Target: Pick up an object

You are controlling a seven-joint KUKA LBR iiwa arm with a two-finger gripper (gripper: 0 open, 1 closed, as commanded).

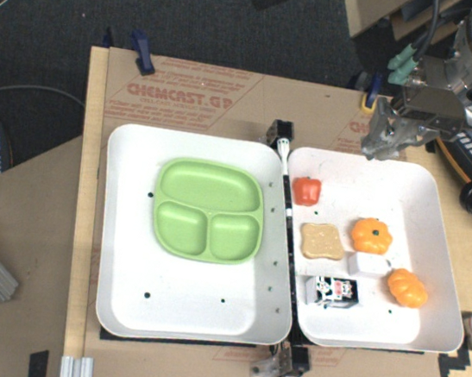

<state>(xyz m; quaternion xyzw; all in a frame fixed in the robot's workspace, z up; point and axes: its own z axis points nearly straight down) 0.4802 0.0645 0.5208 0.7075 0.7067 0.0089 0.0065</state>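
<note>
Our gripper [380,143] hangs above the right bin's [445,248] twelve o'clock rim, holding nothing; how far it is open we cannot tell. We would drop toward the red pepper [306,190] at its seven o'clock, which sits apart from the toast [322,241], for a clean descent.

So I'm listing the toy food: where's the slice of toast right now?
The toast lies in the right bin, near its left wall, below the red pepper and left of an orange pumpkin.
</note>
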